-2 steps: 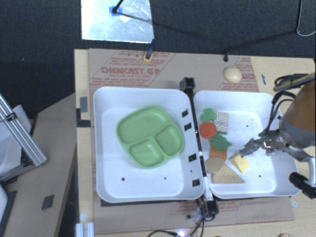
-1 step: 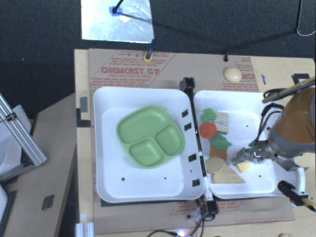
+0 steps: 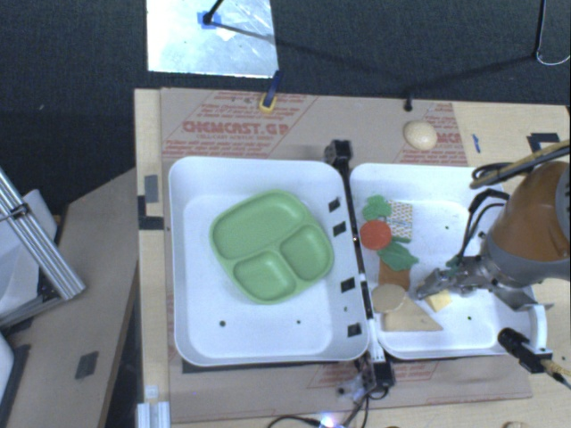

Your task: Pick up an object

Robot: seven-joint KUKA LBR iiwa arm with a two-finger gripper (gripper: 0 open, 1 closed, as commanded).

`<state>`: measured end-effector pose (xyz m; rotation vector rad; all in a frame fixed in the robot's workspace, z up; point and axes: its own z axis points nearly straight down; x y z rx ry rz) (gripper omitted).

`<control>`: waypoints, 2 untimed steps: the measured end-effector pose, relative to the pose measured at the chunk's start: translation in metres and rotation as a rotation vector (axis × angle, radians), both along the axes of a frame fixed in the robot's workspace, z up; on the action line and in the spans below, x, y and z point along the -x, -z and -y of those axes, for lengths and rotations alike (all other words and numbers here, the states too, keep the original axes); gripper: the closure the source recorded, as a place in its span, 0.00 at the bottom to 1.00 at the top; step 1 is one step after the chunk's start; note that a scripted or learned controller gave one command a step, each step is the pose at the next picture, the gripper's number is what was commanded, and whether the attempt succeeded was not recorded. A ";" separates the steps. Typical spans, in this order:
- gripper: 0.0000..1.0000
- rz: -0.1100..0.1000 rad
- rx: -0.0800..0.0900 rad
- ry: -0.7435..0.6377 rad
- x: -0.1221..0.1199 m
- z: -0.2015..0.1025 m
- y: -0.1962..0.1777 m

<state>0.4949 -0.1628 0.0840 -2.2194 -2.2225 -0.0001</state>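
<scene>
Camera view: pincer (image 3: 434,285) low in right bin (image 3: 446,185), state indeterminate. Yellow block (image 3: 438,301) at its 5 o'clock: probably light, rigid; grip flat sides.

Divided tray (image 3: 270,245) in left bin (image 3: 192,266), toy foods (image 3: 385,239) in right bin (image 3: 446,190), claw (image 3: 434,285) above them

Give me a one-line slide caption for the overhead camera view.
End effector low in the right white bin beside a small yellow block; green divided plastic plate in the left bin.
</scene>
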 end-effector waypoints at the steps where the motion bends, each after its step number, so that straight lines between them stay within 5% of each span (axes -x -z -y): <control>1: 1.00 0.004 0.002 0.000 -0.001 0.001 -0.011; 2: 1.00 0.005 0.002 -0.002 0.007 -0.003 -0.063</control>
